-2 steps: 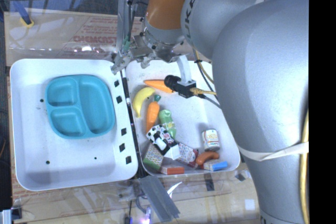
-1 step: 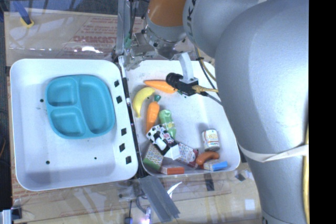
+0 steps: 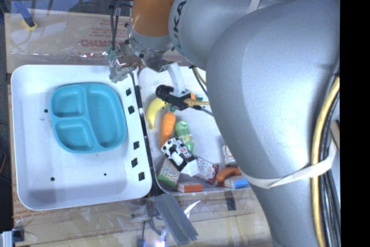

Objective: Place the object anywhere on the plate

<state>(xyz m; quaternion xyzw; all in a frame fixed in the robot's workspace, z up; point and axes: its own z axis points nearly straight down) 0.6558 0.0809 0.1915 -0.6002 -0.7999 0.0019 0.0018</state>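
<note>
Two shallow white bins are set side by side on the bench. The left bin [image 3: 34, 182] bears a blue three-compartment plate [image 3: 88, 117], on which nothing lies. The right bin [image 3: 155, 179] holds a heap of toy items: a banana [image 3: 153, 110], a carrot [image 3: 167, 127], a green bottle-like item [image 3: 184, 131], a black-and-white patterned piece [image 3: 177, 151] and several small boxes.

The gripper [image 3: 119, 68] is seen near the far end of the ridge between the bins, just beyond the plate's far right corner. Whether it is released or clenched cannot be told, and no object can be made out in it.

The task's object cannot be identified; it is judged to lie among the heap in the right bin. The step in hand is judged to be the pick, with placing not yet done. A descent onto one separable item is called for next, followed by carriage over the ridge to the plate.

Much of the right bin is hidden by the arm [image 3: 260, 95]. Items near its front edge are too small to name.
</note>
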